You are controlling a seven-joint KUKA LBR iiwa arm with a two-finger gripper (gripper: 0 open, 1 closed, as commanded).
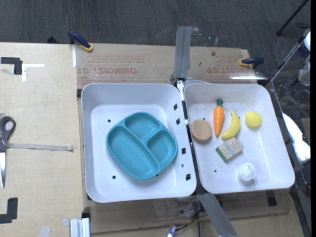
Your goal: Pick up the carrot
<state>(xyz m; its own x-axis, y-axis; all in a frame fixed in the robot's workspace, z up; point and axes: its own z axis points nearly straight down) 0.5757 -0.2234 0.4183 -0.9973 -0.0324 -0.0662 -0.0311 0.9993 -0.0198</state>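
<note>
The carrot [218,118] is orange with a small green top. It lies in the right bin [279,132], in the far half, with its green end pointing away and its tip toward the near edge. A yellow banana [231,126] lies just to its right, almost touching. A round tan disc [201,130] sits just to its left.
The right bin also holds a yellow lemon [253,119], a green-and-tan sponge [229,149] and a white lump [246,171]. A blue divided plate [142,145] rests in the left bin [85,147]. Scissors [5,132] lie on the bench at far left.
</note>
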